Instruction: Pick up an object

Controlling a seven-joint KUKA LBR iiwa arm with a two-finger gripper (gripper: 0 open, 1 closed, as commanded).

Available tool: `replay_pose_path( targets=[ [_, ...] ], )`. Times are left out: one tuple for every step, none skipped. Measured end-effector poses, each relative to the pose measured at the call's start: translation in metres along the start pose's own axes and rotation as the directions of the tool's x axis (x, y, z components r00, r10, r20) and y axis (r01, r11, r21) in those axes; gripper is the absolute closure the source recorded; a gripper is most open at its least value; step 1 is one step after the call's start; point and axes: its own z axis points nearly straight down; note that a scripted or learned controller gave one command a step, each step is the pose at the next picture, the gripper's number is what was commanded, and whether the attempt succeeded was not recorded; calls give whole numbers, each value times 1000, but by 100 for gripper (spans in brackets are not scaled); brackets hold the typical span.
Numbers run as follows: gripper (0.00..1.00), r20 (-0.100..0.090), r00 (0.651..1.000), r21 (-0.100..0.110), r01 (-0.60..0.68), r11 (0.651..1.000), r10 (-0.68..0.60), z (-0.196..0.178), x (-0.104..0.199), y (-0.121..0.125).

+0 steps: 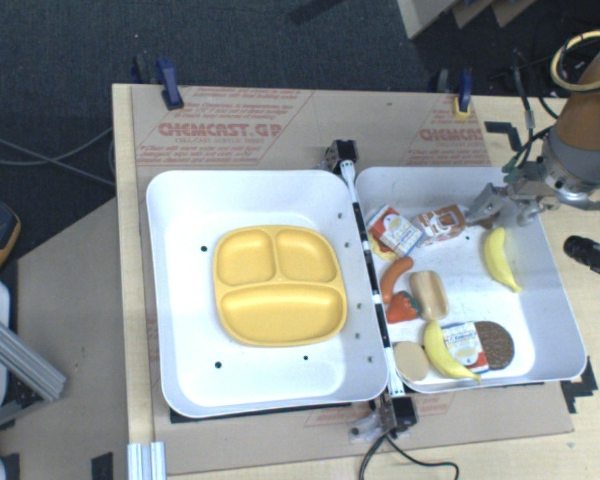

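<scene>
Robot gripper [500,206], finger state impossible to tell, hovers at twelve o'clock of a curved yellow plastic banana [500,258]; its rounded skin may slip sideways.

The bench [280,128] was covered with brown printed board, and two shallow white bins sat right on it, touching side by side: left bin [175,268] and right bin [555,298] (blue clamps [168,82] gripped the back edge).
</scene>
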Motion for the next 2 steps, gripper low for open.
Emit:
replay_pose_path(
  targets=[
    [0, -7, 1000, -10, 5, 1000, -5, 46, 3, -38],
    [100, 0, 1000, -14, 5, 1000, -5, 34, 1, -37]
  ],
)
